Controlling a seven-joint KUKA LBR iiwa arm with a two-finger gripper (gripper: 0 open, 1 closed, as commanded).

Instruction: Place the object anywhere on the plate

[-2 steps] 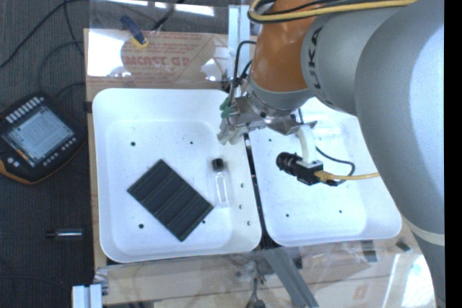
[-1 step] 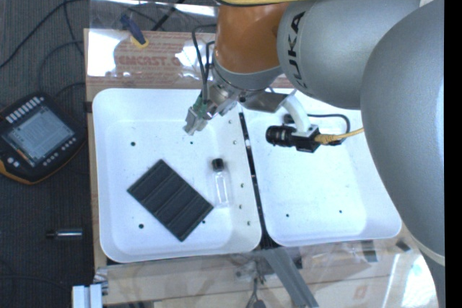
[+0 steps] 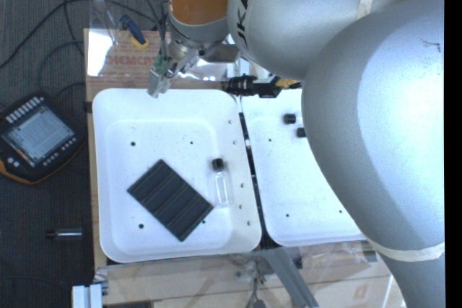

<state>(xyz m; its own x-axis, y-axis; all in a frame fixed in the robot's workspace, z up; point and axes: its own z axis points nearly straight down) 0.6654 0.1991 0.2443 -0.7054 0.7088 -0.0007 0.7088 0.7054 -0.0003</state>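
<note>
Plate point(image 3: 170, 199), dark, ribbed, square; clear vial point(image 3: 220, 185) beside it; jaws' point(image 3: 156, 87) state unclear.

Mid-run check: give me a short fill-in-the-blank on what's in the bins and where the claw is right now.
1. The dark ribbed plate lies in the ____ bin.
2. The clear vial with a black cap lies just to the ____ of the plate.
3. The claw hangs over the left bin's ____ rim.
4. Two small black pieces lie in the ____ bin.

Missing words: left; right; far; right
</note>
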